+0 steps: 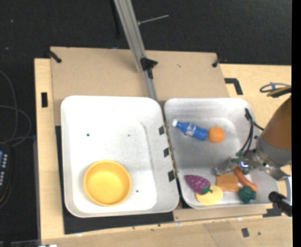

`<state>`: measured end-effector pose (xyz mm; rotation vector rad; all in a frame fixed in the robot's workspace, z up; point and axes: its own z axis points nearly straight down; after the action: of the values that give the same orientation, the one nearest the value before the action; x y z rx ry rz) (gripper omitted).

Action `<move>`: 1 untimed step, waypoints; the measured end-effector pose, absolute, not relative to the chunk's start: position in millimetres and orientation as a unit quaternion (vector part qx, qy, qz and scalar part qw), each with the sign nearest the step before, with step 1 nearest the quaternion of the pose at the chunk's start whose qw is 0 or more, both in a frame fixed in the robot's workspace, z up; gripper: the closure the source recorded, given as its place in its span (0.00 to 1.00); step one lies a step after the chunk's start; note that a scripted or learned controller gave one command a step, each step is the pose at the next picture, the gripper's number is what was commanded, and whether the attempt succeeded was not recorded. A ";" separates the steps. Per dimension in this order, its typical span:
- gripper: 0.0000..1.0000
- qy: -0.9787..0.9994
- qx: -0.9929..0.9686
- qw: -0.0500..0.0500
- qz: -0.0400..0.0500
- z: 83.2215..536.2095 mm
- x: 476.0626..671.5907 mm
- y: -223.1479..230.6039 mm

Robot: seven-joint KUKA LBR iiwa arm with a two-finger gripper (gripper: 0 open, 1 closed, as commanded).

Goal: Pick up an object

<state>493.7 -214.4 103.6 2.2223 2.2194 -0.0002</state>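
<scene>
- Black flooring surrounds a pale wooden bench [45,138] topped with a sheet of brown cardboard [104,76]; a slanted grey metal rail [132,32] crosses it from the top of the view.
- Two shallow white plastic bins sit side by side on the bench, touching along their inner walls.
- Left bin [88,117]: a round yellow plastic bowl [107,182] rests upright toward its 7 o'clock corner.
- Right bin [207,109]: a small blue plastic bottle with a white cap [190,130] lies on its side near the bin's centre, and a small orange ball [217,135] touches the bottle's end at 3 o'clock.
- Along the 6 o'clock wall of the right bin lies a cluster of toy food: a purple eggplant-shaped piece [197,182], a yellow rounded piece [210,195] just beside it, a flat tan-orange slice [228,182], a slim orange carrot [244,177] and a dark green leafy piece [247,194].
- The grey arm with its orange band [279,130] enters from 3 o'clock, and its metal claw [236,164] hangs low over the right bin.
- The carrot and tan slice lie just at 5 to 6 o'clock of the claw tip, very close; contact is unclear.
- Whether the claw is spread or closed cannot be told, and nothing is visibly gripped.
</scene>
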 end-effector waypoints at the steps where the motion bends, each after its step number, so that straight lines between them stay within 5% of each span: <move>1: 1.00 0.706 0.708 0.003 0.002 116.9 495.7 -215.6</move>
<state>495.7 -215.6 116.9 2.2214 2.2128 0.0060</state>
